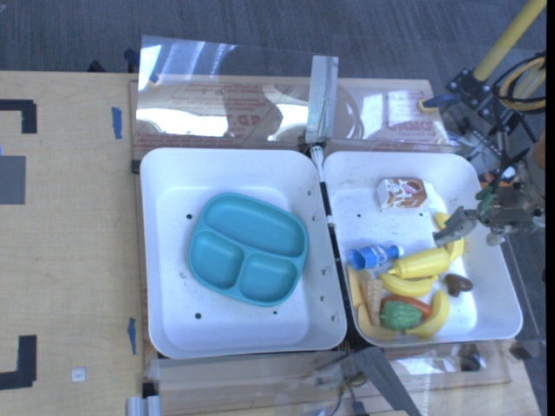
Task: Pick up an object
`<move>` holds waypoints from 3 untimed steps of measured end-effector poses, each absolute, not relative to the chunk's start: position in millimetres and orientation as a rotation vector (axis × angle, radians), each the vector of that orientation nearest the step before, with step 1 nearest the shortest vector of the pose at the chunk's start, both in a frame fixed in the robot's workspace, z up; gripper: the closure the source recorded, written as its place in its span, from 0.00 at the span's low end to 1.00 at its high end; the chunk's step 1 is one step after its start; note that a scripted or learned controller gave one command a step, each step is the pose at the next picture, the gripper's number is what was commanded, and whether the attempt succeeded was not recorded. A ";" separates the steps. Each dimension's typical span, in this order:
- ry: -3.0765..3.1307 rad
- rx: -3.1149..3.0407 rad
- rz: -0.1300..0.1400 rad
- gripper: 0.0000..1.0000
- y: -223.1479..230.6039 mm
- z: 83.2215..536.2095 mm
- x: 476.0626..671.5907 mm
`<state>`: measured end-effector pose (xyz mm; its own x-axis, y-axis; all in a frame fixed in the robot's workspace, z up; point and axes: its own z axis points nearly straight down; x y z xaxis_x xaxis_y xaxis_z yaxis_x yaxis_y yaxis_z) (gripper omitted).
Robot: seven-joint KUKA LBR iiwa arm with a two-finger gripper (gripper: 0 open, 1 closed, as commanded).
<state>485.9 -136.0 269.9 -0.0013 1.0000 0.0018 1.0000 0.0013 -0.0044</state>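
My gripper (457, 224) hangs over the right side of the right bin (355, 193), reaching in from the right edge. Its tip is just above the upper end of a yellow banana (423, 263). Below that lie a second banana (438, 313), a green vegetable toy (400, 315) and a small brown piece (459, 282). A blue bottle (374, 256) with a white label lies to the left of the bananas. A white and brown snack packet (402, 192) rests near the back of the bin, left of the gripper.
The left bin (165, 189) holds a teal divided plate (248, 248). A clear panel and a metal post (322, 98) stand behind the bins. Cables and a yellow pole (512, 37) sit at the far right. A plywood bench top (61, 232) spreads to the left.
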 end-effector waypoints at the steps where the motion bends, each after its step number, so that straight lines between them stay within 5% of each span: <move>1: -2.068 -2.370 -0.002 0.00 -150.3 323.5 501.4; 2: -1.988 -2.437 -0.004 0.00 -125.6 380.4 486.4; 3: -2.114 -2.315 0.009 0.00 -158.1 301.3 560.8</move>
<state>560.8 -158.1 301.3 0.0907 0.9959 0.0003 0.9958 -0.0907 -0.0088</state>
